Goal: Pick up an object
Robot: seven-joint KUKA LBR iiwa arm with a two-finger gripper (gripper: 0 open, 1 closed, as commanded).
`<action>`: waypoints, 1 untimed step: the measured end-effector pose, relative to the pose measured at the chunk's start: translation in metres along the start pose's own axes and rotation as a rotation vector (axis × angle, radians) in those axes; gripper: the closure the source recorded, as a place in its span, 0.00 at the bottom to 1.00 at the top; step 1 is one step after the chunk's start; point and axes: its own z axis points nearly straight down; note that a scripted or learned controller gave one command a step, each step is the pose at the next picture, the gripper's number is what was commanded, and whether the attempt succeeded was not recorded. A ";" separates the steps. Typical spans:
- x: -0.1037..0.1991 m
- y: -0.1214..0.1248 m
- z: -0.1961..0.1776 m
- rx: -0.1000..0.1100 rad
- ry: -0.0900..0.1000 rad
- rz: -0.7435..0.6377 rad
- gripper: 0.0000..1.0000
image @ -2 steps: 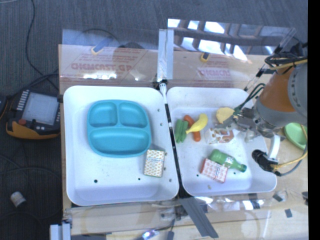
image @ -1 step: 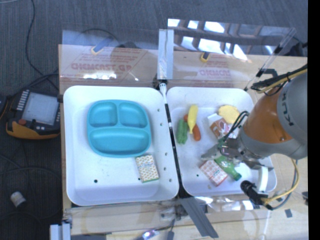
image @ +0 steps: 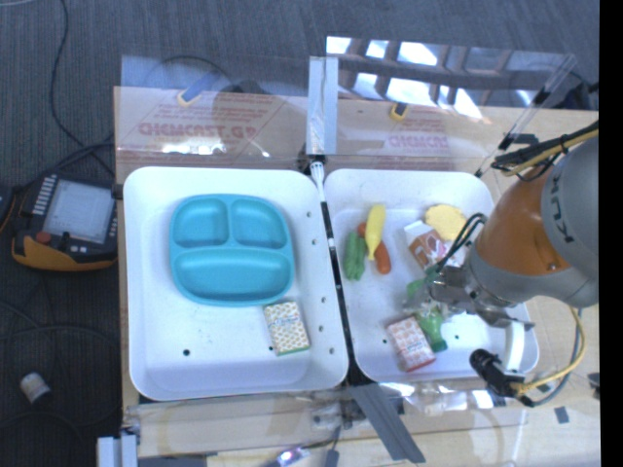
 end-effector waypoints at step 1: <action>0.048 0.067 -0.115 0.013 -0.005 -0.108 1.00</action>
